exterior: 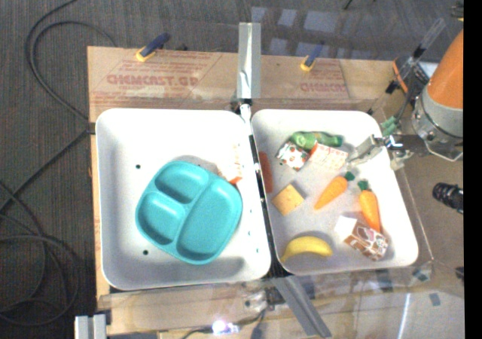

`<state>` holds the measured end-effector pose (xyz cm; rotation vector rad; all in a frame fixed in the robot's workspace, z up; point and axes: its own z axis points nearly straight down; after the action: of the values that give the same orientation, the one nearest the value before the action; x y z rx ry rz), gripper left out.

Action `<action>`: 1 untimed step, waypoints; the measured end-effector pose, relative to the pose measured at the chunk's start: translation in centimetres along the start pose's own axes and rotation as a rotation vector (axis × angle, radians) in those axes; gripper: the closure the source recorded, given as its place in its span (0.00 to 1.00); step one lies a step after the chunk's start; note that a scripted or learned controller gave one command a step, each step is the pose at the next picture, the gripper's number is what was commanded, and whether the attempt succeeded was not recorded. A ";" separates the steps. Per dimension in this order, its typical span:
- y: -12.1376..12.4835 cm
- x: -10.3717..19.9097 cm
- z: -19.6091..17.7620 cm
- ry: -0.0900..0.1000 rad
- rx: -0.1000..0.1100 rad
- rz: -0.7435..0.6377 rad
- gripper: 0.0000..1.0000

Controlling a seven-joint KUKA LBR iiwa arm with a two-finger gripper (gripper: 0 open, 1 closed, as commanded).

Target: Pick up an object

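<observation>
The right bin [392,255] holds several toy foods. A green piece [316,138] lies at the back, with a small red-and-white carton [290,155] and a white-red box [326,155] in front of it. Further forward are an orange carrot [331,190], a second carrot [369,209], a tan cube [288,199], a banana [307,247] and a brown packet [367,240]. My gripper [376,146] hangs over the bin's back right corner, just right of the white-red box and above the carrots. I see nothing held in it.
The left bin [120,149] carries a teal divided plate [190,212] and a small orange bit [235,178] by its right wall. A red stick [264,170] lies along the right bin's left wall. The grey arm with its orange band [446,81] comes in from the right.
</observation>
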<state>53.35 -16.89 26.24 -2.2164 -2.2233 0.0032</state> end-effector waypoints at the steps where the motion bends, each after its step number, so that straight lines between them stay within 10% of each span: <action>1: 4.0 -1.3 15.8 0.000 0.001 -0.161 0.00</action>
<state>57.29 -18.13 10.46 -2.0294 -2.3941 0.0030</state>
